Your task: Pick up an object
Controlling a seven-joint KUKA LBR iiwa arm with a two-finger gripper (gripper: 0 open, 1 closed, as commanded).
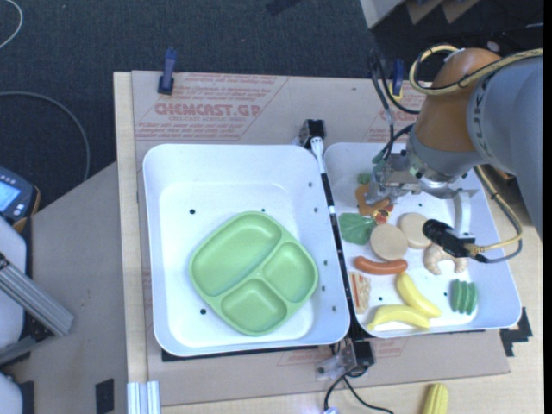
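— Where is your pincer sitting right now?

— My pincer [385,186] is hanging low over the upper left part of the right bin [500,257], just above a small orange-and-brown toy piece [373,203]. Whether it is clenched or released, I cannot tell from up here; my own wrist is covering it.

— And what is lying around it?

— A green leafy piece [354,228] is lying just below it, beside the divider. Next come a tan round slice [388,241], a pale round piece [415,228], a red sausage [380,266], two yellow bananas [412,304] and a green pepper [463,296] near the bottom right.

— The left bin?

— The left bin [172,231] is carrying a green divided plate [252,271]. Both bins are resting on the brown surface [216,102].
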